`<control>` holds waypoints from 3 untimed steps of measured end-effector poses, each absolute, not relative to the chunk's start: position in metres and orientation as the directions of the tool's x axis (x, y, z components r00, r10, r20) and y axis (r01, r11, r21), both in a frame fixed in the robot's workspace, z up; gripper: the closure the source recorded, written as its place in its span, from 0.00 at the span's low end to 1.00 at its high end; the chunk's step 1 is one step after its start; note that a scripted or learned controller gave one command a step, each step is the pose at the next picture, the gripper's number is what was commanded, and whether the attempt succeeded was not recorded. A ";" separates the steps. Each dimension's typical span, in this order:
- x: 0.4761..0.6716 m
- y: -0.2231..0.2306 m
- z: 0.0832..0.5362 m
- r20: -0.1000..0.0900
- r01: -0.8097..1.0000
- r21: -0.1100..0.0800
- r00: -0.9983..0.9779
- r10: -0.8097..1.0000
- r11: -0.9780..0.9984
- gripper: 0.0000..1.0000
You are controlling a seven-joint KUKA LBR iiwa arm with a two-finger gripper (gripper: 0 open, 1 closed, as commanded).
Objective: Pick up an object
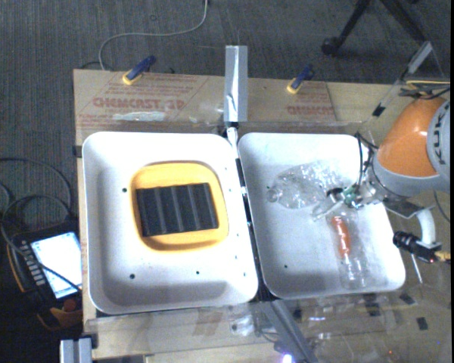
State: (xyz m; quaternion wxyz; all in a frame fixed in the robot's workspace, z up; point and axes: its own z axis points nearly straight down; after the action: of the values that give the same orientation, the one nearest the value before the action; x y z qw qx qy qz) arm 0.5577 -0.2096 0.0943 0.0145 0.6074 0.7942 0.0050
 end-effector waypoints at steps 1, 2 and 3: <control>0.578 -0.223 0.160 -0.003 0.698 0.002 -0.716 0.698 0.716 0.00; 0.575 -0.220 0.099 -0.009 0.609 0.009 -0.793 0.609 0.793 0.00; 0.640 -0.171 0.135 -0.003 0.620 0.003 -0.784 0.620 0.784 0.00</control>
State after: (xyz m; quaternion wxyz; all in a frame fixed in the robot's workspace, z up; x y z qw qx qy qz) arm 0.6403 -0.1711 0.1351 0.0021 0.3284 0.9445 0.0009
